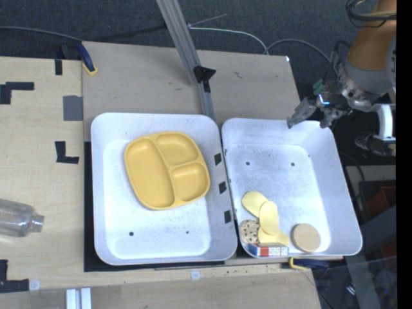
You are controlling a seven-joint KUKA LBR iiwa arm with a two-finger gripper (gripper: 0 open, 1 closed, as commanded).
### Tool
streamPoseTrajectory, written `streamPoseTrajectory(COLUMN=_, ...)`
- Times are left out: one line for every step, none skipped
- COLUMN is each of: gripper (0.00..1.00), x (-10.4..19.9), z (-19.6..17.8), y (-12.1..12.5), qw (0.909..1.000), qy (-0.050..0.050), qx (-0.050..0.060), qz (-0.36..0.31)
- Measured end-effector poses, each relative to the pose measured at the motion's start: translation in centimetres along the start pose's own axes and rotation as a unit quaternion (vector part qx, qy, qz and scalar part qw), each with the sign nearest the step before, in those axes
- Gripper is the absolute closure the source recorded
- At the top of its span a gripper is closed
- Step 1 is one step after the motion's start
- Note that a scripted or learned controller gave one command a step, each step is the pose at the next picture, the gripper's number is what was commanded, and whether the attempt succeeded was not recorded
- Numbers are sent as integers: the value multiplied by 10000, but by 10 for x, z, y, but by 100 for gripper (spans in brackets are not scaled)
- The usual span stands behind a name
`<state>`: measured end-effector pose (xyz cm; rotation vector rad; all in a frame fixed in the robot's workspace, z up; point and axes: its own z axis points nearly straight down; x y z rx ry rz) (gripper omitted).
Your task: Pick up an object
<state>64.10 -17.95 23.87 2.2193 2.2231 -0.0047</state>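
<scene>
we see the gripper (311,116) hanging over the far right corner of the right bin (335,172), right at its rim, with the grey arm and its orange band (373,44) reaching in from the right. its two fingers are spread apart, pointing down toward the bin edge, and we see nothing between them; it is released and grasping no object. whether a fingertip touches the rim we cannot tell.

the objects to pick lie well apart from the gripper, all crowded along the near edge of the right bin. a pale yellow banana-like piece (262,212) sits just in from that edge, toward the near left corner. touching its near-left side is a small speckled cookie (248,231). just beside them toward the right lies a round tan disc (306,237). a flat red and white packet (267,251) rests against the near wall beneath the yellow piece.

in the left bin (103,192) a yellow divided plate (167,169) with three compartments lies toward the far edge, tilted a little in plan.

on the bench (38,172), at its left edge, a clear plastic bottle (19,217) lies on its side.
</scene>
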Motion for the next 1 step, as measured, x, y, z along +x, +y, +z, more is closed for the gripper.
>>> streamPoseTrajectory(gripper=100, x=1, z=-10, y=0, qw=10000, qy=-2, qx=0, qz=-10)
